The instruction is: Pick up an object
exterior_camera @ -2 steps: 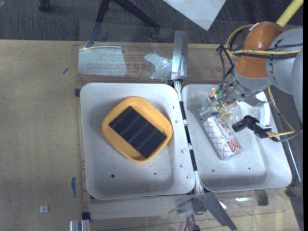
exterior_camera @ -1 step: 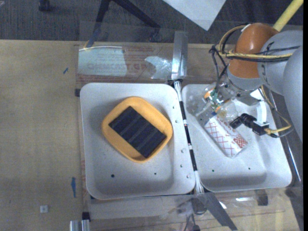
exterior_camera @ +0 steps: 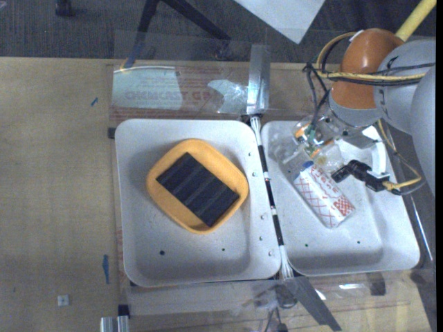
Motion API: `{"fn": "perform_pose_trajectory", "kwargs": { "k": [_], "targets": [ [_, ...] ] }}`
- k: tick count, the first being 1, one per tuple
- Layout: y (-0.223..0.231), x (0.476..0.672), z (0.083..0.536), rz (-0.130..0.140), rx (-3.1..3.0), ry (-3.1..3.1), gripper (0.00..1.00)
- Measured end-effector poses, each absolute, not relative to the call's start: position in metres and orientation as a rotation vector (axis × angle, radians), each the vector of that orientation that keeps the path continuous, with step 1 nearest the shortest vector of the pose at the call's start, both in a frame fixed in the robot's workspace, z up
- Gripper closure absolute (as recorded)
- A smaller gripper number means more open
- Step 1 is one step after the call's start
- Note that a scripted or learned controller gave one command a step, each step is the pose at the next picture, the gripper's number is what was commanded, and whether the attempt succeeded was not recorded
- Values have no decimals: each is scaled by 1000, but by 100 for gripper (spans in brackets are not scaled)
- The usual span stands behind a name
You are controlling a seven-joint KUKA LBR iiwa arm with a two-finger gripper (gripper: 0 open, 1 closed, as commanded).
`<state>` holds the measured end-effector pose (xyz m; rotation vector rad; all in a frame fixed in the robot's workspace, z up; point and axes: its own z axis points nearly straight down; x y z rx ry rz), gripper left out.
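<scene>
The gripper (exterior_camera: 313, 146) sits low in the right bin (exterior_camera: 387, 244), at the upper end of a red-and-white packet (exterior_camera: 325, 196); finger state cannot be determined. An orange-rimmed black object (exterior_camera: 197, 185) lies in the left bin (exterior_camera: 138, 247).

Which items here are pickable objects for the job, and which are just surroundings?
Belonging to the job:
- yellow-orange rounded block with a dark ribbed panel on top, in the left white bin
- white packet with red print, in the right white bin
- gripper, above the packet's upper end

Just lying about:
- clear plastic sheet behind the bins
- black office chair base
</scene>
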<state>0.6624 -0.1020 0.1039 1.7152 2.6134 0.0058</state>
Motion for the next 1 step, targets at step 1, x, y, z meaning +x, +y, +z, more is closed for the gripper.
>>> {"fn": "perform_pose_trajectory", "kwargs": {
  "k": [1],
  "targets": [
    [-85,668,186,2,1223,2887,100]
  ]
}}
